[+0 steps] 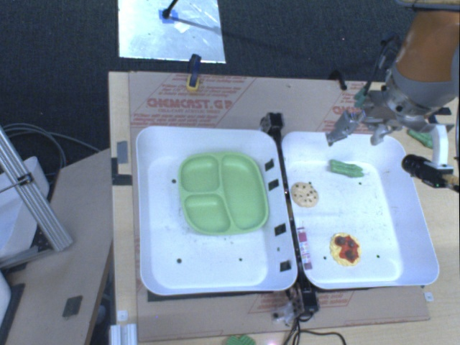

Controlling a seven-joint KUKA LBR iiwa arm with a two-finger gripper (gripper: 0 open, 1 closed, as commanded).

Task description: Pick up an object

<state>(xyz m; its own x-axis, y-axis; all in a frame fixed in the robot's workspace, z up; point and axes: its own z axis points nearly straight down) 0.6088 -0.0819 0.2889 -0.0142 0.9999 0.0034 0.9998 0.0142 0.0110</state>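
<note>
The gripper (357,128) hangs over the far edge of the right bin (413,218), its two fingers spread wide with nothing between them. One finger (339,132) points down toward the bin's far left corner; the other (376,136) sits nearer the middle of the far rim. Above them the arm's orange band (430,38) and grey wrist fill the upper right of the view.

Three small things lie in the right bin, all well apart from one another. A green toy pickle (346,168) lies on its side just in front of the gripper, the nearest of the three. A chocolate-chip cookie (305,193) sits close to the bin's left wall. A little toy pizza (346,249) (yellow rim, red topping) rests toward the near side. Nothing lies on top of any of them, and the bin floor between them is bare apart from dark specks.

The left bin (154,214) holds a green divided plate (221,193) with three compartments, set about in the middle. A black hinged divider (282,200) runs between the two bins. A black cylindrical part (424,169) juts in at the right bin's right rim, beside a green object (420,136) partly hidden behind the wrist.
</note>
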